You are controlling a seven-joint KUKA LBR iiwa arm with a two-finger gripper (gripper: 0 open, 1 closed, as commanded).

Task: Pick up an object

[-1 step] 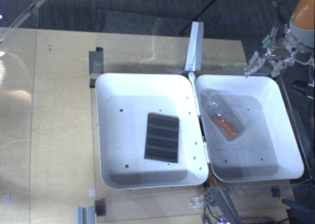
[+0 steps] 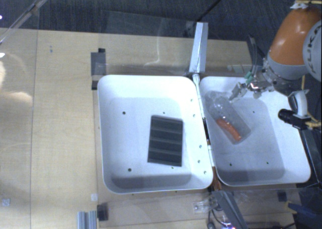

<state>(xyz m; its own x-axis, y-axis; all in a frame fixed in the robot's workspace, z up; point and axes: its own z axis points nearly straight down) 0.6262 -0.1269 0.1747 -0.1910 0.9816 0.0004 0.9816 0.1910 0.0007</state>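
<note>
Clear plastic bottle (image 2: 227, 119) with an orange insert lies tilted in the right bin (image 2: 292, 170), left of centre. Dark ribbed block (image 2: 165, 140) sits flat in the left bin (image 2: 115, 122). Pincer (image 2: 250, 85) hangs over the right bin's far edge, just beyond the bottle's far end; whether spread or pressed together, cannot tell. Nothing lifted yet: descent, grasp and lift all remain.

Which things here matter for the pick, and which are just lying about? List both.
For the job:
- hand, over the right bin
- clear bottle with an orange part inside, lying in the right bin
- dark ridged slab, lying in the left bin

Lying about:
- metal post behind the bins
- bench
</note>
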